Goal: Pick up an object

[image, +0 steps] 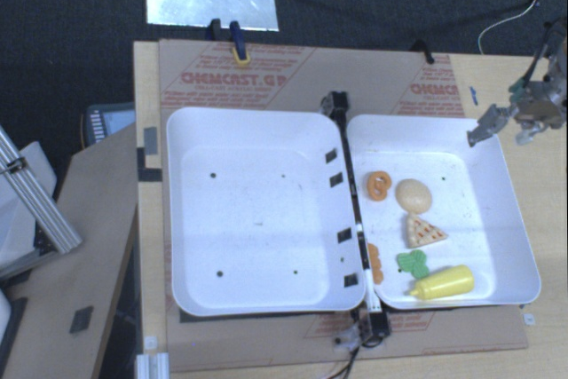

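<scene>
**Gripper waits at the far corner while the toys sit bunched by the divider**

At the upper right corner of the right bin (pixel 497 191), the gripper (pixel 504 125) hangs over the rim with nothing between its fingers. Two prongs seem to splay out toward the bin, but at this size and angle it cannot be told whether they stand apart or together. Its position over the corner, well apart from every object, suggests the pick has not begun.

All the candidates lie in the right bin, crowded toward its left half near the seam where the two bins meet. An orange pretzel-shaped piece (pixel 379 185) lies just beside a pale round bun-like object (pixel 413 194); below them rests a pizza-slice toy (pixel 425 232), then a green leafy piece (pixel 412 262) touching or nearly touching a yellow bottle-shaped object (pixel 442 282) that lies on its side. A small orange item (pixel 375 264) sits hard against the dividing wall — probably the poorest choice, since the wall leaves little room for a finger on that side.

The left bin (pixel 257 209) sits bare-floored beside it, likely the drop zone. The round object looks the easiest target — it stands proud of the floor with space around most of it.
</scene>
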Robot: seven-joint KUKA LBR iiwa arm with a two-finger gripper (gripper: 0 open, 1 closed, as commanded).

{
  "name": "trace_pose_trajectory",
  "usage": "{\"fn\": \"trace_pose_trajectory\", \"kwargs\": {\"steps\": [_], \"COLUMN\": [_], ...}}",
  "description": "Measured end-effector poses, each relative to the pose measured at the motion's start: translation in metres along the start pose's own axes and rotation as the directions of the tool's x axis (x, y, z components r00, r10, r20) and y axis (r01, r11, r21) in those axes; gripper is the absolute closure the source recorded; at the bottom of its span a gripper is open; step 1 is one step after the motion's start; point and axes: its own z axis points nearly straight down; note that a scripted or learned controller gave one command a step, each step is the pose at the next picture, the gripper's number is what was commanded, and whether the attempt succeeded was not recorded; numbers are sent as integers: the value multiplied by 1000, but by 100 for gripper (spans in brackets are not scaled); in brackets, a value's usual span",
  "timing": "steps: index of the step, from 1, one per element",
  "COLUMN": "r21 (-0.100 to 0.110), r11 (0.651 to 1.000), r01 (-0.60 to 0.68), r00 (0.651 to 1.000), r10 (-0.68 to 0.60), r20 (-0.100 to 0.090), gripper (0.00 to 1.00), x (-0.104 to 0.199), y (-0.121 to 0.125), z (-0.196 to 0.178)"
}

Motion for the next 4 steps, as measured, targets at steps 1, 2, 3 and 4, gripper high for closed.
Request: {"fn": "trace_pose_trajectory", "kwargs": {"steps": [1, 2, 3, 4], "r21": [-17, -6, -14, -1], "r11": [1000, 1000, 1000, 1000], "r01": [5, 7, -4, 8], "r00": [1000, 1000, 1000, 1000], "r10": [-5, -7, 5, -8], "r20": [5, 3, 5, -2], "gripper": [0, 100, 100, 100], "x": [7, 6, -17, 67], "y": [49, 47, -15, -17], "z": [-133, -136, -265, -256]}}
